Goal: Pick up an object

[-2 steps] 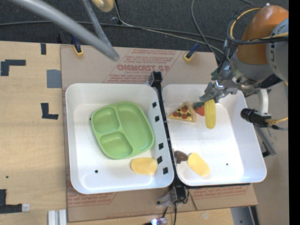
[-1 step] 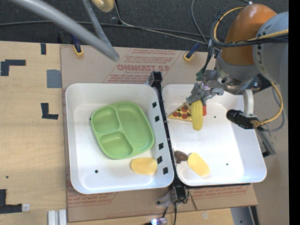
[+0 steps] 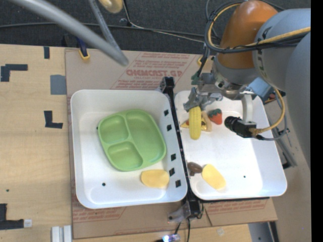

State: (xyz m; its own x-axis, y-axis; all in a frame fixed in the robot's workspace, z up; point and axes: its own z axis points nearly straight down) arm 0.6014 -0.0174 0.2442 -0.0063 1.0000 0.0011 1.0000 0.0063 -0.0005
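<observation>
surface point(image 3: 30, 150): light wood, dark tape marks at left | cardboard sheet point(image 3: 151, 67) with red print lies under both bins | dark floor strip point(image 3: 166, 6) along the top, black cable point(image 3: 161, 32) across it | lighting even, no hard shadows

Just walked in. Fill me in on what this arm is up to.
The arm's gripper is down in the right bin, right at the top end of a corn cob, with a small red piece beside it. Whether it has a hold on the cob is unclear. A yellow piece lies nearer the front. The left bin holds a green divided plate and another yellow piece.
</observation>
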